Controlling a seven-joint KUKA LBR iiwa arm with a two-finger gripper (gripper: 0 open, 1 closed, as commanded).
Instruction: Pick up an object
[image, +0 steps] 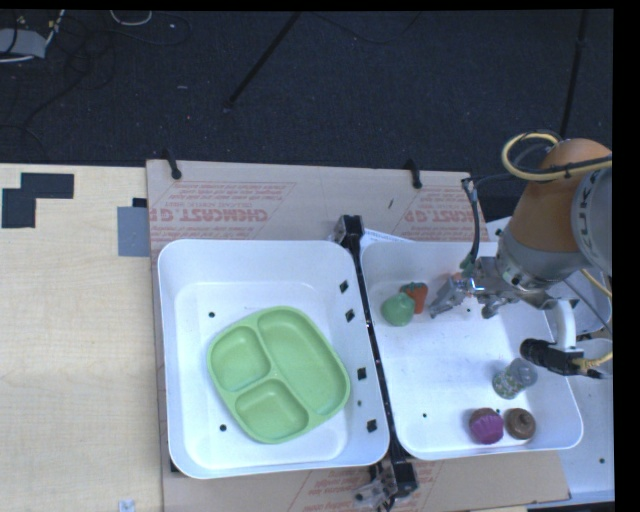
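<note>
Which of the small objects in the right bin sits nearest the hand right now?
The orange-red piece beside the green ball, just left of the hand. The purple ball, brown ring and clear cup lie farther off.

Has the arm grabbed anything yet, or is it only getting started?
Nothing looks picked up yet. The gripper sits low in the right bin, just right of the green ball and the small orange piece, so it seems to be going for those. I see nothing between its fingers. The purple ball, brown ring and clear cup lie untouched. Grasping and lifting remain.
</note>
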